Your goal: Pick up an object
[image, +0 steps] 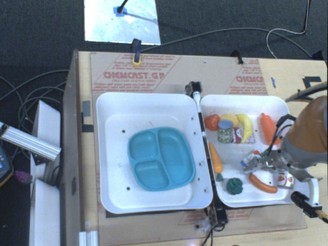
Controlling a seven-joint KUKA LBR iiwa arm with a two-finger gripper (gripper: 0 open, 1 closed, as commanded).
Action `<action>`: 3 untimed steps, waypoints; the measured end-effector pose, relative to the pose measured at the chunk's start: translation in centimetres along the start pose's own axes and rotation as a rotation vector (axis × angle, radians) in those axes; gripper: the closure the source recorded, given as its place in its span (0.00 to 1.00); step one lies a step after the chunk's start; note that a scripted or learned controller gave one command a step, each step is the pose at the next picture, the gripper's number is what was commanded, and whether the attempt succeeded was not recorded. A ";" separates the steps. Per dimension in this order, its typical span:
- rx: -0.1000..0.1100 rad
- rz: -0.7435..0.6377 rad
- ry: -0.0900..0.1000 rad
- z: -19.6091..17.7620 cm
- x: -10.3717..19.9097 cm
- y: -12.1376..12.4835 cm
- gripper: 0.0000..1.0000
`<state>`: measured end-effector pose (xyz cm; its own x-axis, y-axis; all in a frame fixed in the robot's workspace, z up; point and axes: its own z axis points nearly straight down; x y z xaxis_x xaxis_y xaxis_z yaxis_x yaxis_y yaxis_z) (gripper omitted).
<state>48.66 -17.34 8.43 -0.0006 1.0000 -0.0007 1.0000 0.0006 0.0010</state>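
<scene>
holding blue plate, left bin; toy food, right bin; gripper grip unclear.

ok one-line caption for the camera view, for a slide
KUKA arm's gripper low in the right bin among toy foods, near a sausage; blue divided tray in the left bin.

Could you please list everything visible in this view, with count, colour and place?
bins: two, white, side by side on the bench
tray: one, blue, three compartments, in the left bin
tomato: one, red, right bin, far left corner
can: one, green label, beside the tomato
banana: one, yellow, right of the can
carrots: two, orange, one by the divider, one far right
broccoli: one, green, near edge
sausage: one, red, near edge
arm: one, grey and orange, over the right bin
pincer: one, above the sausage
</scene>
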 end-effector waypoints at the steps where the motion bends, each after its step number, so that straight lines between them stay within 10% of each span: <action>1: -0.002 -0.003 0.001 0.0 4.2 6.4 0.00; 2: -0.002 -0.005 0.000 -1.1 4.1 6.4 1.00; 3: -0.002 -0.004 0.002 -10.1 12.5 5.3 1.00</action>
